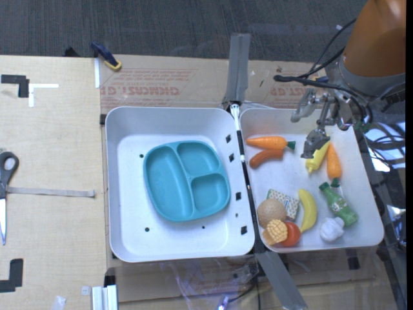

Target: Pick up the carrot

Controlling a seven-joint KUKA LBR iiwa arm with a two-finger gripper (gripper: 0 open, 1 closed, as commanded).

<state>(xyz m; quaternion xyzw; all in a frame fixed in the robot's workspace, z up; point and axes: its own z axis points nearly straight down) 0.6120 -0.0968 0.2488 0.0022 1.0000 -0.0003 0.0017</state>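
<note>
Nearest, corn (pixel 276 230) is lying in the right bin (pixel 371 192), the carrot (pixel 267 143) is resting at its far left, and the gripper (pixel 315 146), its spread unreadable, is hovering beside it.

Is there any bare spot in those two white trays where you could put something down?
Yes. The left bin has bare white floor all around the blue divided plate, widest along its left wall. In the right bin, one small patch lies below the carrot, left of the gripper. The near end is crowded with the banana, corn and green bottle.
</note>
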